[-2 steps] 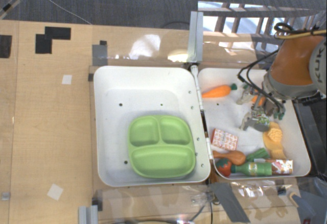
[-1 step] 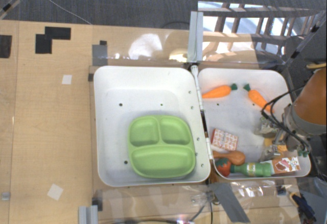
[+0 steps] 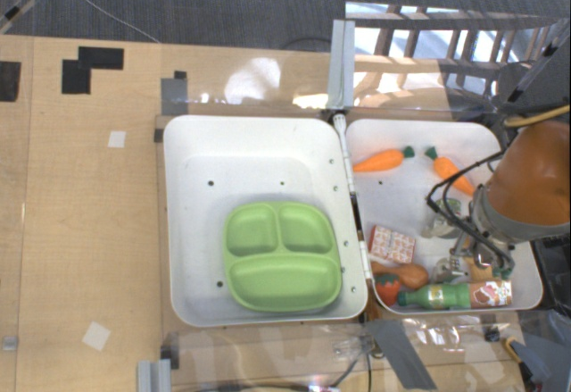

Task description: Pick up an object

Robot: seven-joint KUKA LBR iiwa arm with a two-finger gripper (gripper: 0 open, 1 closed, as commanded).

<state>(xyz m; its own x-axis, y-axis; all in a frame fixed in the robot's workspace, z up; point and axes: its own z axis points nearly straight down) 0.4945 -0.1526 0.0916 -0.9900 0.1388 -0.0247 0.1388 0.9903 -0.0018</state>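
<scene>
The right bin (image 3: 419, 203) holds several toy foods. One orange carrot (image 3: 379, 160) lies at its far left and a second carrot (image 3: 445, 170) lies further right, partly under the arm's cables. A small patterned box (image 3: 392, 245) sits in the middle. Along the near wall lies a green bottle (image 3: 446, 296) with a red and white label, and a brown-orange food piece (image 3: 408, 275) rests beside it. My gripper (image 3: 457, 263) is down inside the bin's right part, just above the bottle and to the right of the box. The wrist hides what lies under it.
The left bin (image 3: 205, 158) holds a green divided plate (image 3: 281, 255) in its near half. A metal divider (image 3: 350, 194) separates the two bins. A metal rack (image 3: 446, 42) stands behind the right bin. Wooden bench stretches to the left.
</scene>
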